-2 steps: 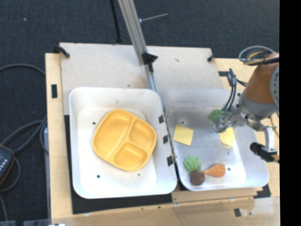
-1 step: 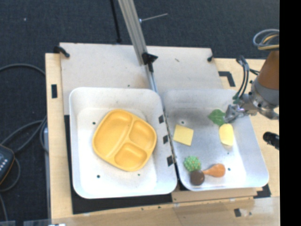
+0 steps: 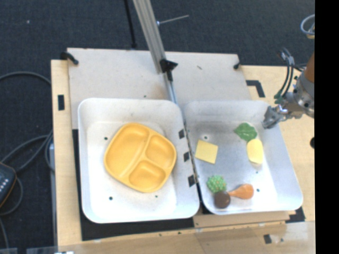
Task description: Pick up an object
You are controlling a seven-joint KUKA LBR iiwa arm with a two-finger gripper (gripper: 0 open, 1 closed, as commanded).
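The right bin (image 3: 228, 115) holds several toy foods. A yellow square cheese slice (image 3: 206, 152) lies near its left side, a green leafy piece (image 3: 246, 131) sits at the upper right, and a pale yellow piece (image 3: 255, 151) lies just below it. Along the front are a green broccoli-like piece (image 3: 216, 183), a dark brown round piece (image 3: 221, 199) and an orange drumstick (image 3: 242, 192). My gripper (image 3: 270, 118) hangs at the bin's upper right edge, up and to the right of the green leafy piece, with nothing seen in it.
The left bin (image 3: 95, 115) holds a yellow divided plate (image 3: 140, 156). A slanted aluminium post (image 3: 151, 28) rises behind the bins, ending at a black clamp (image 3: 168, 66). Cables (image 3: 21, 142) lie on the dark floor at the left.
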